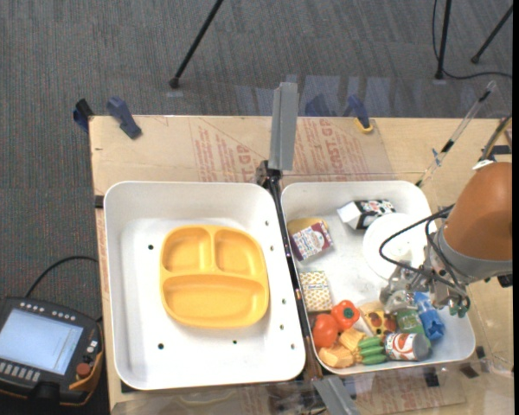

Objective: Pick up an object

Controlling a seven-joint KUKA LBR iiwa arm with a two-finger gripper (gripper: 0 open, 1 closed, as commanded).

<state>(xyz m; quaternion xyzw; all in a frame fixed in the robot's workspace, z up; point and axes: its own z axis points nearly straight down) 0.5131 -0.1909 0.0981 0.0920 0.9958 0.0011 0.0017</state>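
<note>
Down at the right bin's [287,199] near right corner, the hand [413,302] hovers over a heap of toy food [376,331]; I cannot tell its state. Best to drop straight onto one piece, say the soup can [406,346], clear of neighbours and the white plate [396,244] behind.

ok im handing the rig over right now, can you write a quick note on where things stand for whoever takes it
Gripper: low over the front right corner of the right bin, among the clutter; nothing visibly between its fingers.
Things: the right bin holds a pile of toy food at its front, including a red tomato, a can and a blue item beside the gripper, plus a packet and a small carton further back. The left bin holds a yellow divided plate.
Done: arm has reached the pile.
Left: close on one object and lift it; no pick is confirmed.
</note>
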